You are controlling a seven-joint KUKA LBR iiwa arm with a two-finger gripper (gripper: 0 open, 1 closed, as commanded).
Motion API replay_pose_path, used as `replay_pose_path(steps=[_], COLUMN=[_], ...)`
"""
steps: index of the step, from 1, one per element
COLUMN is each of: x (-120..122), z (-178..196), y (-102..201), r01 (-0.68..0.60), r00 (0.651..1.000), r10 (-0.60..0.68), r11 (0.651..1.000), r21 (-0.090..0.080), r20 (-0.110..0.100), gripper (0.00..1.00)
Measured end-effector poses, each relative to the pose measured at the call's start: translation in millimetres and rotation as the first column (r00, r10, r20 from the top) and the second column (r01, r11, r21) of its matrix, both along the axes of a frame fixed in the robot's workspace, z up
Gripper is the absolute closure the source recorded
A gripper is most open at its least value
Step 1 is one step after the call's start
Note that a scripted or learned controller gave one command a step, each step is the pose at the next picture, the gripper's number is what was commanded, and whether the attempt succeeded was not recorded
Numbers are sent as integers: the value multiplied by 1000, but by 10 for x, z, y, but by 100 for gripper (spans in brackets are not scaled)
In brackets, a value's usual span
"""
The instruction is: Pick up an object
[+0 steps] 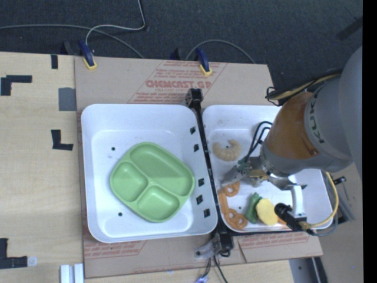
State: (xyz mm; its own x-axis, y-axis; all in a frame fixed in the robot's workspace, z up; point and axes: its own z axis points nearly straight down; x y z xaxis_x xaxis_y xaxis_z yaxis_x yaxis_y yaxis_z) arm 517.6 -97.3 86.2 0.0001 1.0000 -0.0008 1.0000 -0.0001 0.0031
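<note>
The arm (306,134) is reaching into the right bin (330,202), its gripper (240,173) hanging low between a pale ring (227,150) and an orange pretzel (230,188). Whether it is open or shut, I cannot tell. A second pretzel (236,220) and a yellow-green toy (263,211) are lying near the front wall. A green divided plate (152,181) is sitting in the left bin (94,134).
</note>
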Motion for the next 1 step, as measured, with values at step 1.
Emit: replay_pose_path(steps=[1], x=[-284], z=[3], y=[28], r01=[-1], r00=[1000], r10=[1], r11=[1000], r21=[-2], r20=[5], gripper=[0])
